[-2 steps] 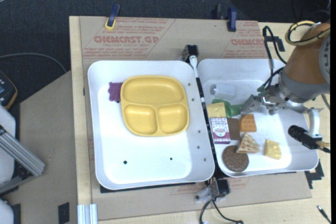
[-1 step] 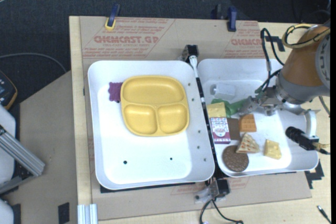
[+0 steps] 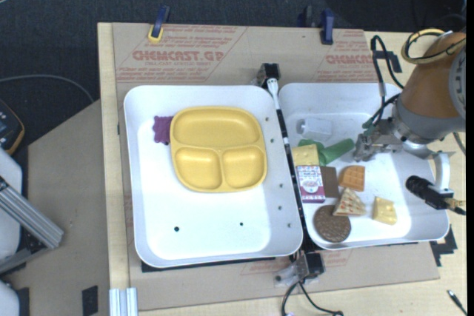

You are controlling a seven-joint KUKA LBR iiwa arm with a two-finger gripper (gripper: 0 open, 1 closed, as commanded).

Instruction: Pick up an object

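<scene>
The small items lie in the right bin point(image 3: 415, 233): a green piece point(image 3: 337, 150), a waffle square point(image 3: 353, 177), a cheese wedge point(image 3: 384, 211) and a brown cookie point(image 3: 332, 224). The gripper point(image 3: 368, 144) hangs low just beside the green piece; whether it grips anything cannot be told. A yellow divided plate point(image 3: 218, 147) sits in the left bin point(image 3: 148, 218).

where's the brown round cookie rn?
In the camera view the brown round cookie lies in the right bin, at its near-left corner, just below the red-and-white packet and touching the lower edge of the sandwich wedge.

Yellow tray point(image 3: 218, 147) in left bin point(image 3: 148, 233)
</scene>
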